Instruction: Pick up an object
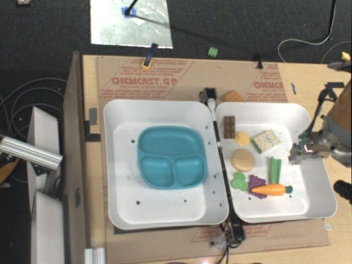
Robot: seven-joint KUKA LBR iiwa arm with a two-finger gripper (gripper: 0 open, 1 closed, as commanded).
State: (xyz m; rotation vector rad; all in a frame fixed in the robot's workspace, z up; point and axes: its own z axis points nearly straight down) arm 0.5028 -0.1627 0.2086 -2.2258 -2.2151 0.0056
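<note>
The end effector (pixel 301 150) hovers at the right bin's (pixel 316 199) right edge; whether it is open I cannot tell. The toys, among them a carrot (pixel 269 190) and cucumber (pixel 274 169), lie mid-bin. This looks like the approach; next, centre over one toy and descend.

Two white bins (pixel 165 111) sit on a tan worktop (pixel 187 73) printed with red lettering. The left bin holds a teal tray (pixel 171 157). In the right bin (pixel 316 188): a dark brown bar (pixel 229 127), a yellow piece (pixel 242 138), a packet (pixel 265 141) speckled green and white, a beige disc (pixel 242 160), a green stick (pixel 274 169), a green leafy piece (pixel 238 181), purple grapes (pixel 256 181) and an orange carrot (pixel 269 190) with a green tip. The end effector (pixel 303 150) is grey.
</note>
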